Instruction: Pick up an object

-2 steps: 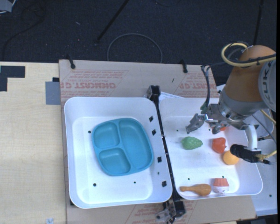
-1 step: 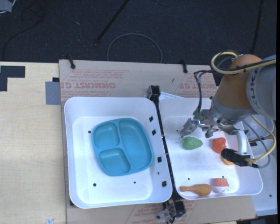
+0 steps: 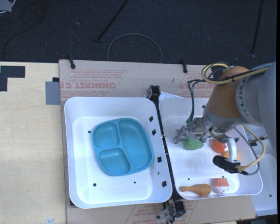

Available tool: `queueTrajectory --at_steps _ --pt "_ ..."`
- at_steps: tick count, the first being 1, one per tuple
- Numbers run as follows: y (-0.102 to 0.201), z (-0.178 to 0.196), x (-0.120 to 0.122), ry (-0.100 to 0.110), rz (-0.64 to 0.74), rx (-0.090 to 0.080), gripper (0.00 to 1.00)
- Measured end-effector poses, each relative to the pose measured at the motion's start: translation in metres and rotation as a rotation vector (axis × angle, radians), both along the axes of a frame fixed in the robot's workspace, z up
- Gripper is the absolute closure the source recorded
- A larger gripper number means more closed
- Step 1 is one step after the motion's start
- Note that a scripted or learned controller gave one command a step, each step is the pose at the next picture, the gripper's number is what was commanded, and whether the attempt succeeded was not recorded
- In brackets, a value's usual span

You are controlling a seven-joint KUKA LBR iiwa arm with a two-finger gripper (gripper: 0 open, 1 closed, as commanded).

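My gripper (image 3: 188, 135) reaches down into the right bin (image 3: 252, 186), in its upper middle part. A green, rounded object (image 3: 193, 144) lies right below the gripper, touching it or just under it. To the right of the green one sits an orange object (image 3: 218, 146), partly hidden by the wrist. A tan toy drumstick (image 3: 196, 189) lies along the bin's front edge, and a small red and white object (image 3: 220, 185) sits just to its right.
The left bin (image 3: 79, 171) holds a blue divided plate (image 3: 122, 146) in its middle. A black divider (image 3: 161, 146) runs between the two bins. My arm covers the upper right part of the right bin.
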State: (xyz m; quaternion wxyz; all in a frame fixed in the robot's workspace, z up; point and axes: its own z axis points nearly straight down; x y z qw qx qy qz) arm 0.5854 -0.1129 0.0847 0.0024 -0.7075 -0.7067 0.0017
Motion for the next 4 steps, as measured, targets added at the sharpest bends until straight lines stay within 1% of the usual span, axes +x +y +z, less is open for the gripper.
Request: queueTrajectory --at_steps 1,2,3,4 --pt "-0.001 0.014 0.001 -0.004 -0.004 0.0 1.0" --pt "-0.003 0.075 0.001 -0.004 0.0 -0.001 1.0" --pt "0.005 0.13 -0.003 -0.006 0.002 -0.001 1.0" --pt "-0.002 0.175 0.001 -0.007 0.001 -0.001 1.0"
